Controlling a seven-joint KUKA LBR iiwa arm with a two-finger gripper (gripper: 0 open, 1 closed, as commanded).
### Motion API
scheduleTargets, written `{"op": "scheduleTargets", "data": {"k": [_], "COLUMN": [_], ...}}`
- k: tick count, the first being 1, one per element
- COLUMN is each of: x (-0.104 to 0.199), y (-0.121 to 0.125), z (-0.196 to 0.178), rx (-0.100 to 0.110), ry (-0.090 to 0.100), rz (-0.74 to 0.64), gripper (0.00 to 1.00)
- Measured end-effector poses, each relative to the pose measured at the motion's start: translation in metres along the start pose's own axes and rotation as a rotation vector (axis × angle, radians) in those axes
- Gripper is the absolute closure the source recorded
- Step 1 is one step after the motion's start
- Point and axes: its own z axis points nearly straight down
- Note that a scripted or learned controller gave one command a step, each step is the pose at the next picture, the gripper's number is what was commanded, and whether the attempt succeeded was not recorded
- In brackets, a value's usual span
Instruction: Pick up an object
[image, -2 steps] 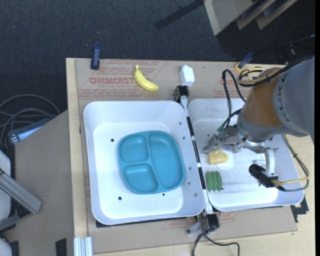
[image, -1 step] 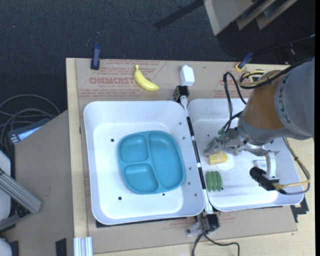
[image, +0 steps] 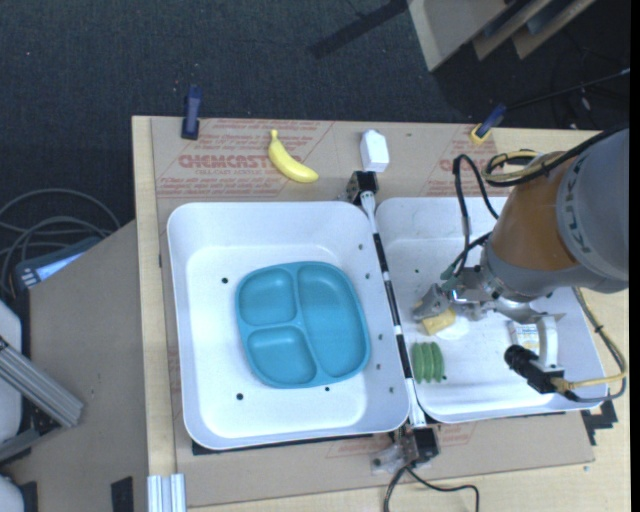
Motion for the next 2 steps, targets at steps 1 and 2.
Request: {"op": "scheduleTargets", "data": {"k": [1,2], "x": [0.000,0.063], "y": [0.001,0.002], "z": [-0.011,-0.170], "rx": [-0.003,-0.004], "ry": [-0.001,0.000], "rz": [0.001,-0.002], "gripper": [1.00,1.00]}}
